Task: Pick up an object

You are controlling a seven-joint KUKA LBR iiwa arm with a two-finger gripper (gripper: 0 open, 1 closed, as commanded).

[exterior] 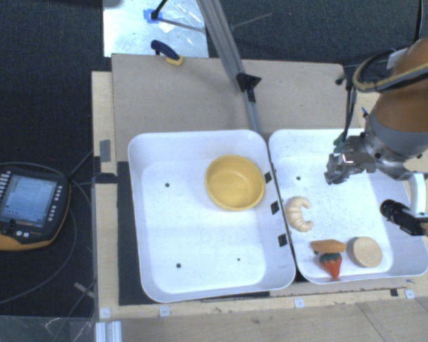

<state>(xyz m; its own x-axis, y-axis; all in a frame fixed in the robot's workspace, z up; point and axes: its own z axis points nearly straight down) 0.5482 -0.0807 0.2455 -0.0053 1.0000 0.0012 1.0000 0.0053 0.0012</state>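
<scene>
- Can't tell if the jaws are spread or pressed together; the gripper (340,168) is a dark, glinty blob from up here, and I see nothing pinched in it.
- It hangs over the upper part of the right bin (310,144), above bare floor, so I'd call this the approach, no grab yet.
- Closest target is the croissant (299,214), below-left of the gripper and near the bin's left wall. It's curved, so I'd close across the fat middle, not the tips.
- The wooden disc (364,251) lies flat in the lower right corner; looks tough to get fingers under.
- The small orange-and-red toy (329,256) sits just beside the disc, so going for either risks bumping the other.
- The yellow bowl (235,182) is in the left bin (157,219), well apart; a rim pinch might work, but it's the longer reach.
</scene>
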